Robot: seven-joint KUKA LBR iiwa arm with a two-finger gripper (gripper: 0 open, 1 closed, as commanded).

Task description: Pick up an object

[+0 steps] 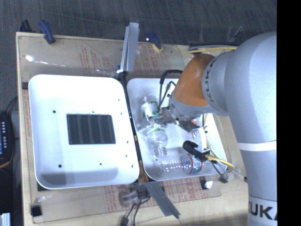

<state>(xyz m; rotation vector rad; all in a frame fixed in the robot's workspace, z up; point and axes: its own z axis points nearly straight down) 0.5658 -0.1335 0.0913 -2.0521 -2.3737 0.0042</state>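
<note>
Arm over the right bin (214,128) of clear plastic bottles.
Bottle (157,139) looks light, slippery, crushable; grip its middle. Pincer (165,117) state: cannot tell.

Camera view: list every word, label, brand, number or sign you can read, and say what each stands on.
"KU": white letters on the arm's grey base, cut off at the edge.
Red printing on the bench board: too blurred to read.
Label on the clear bottle in the right bin: too small to read.
</note>
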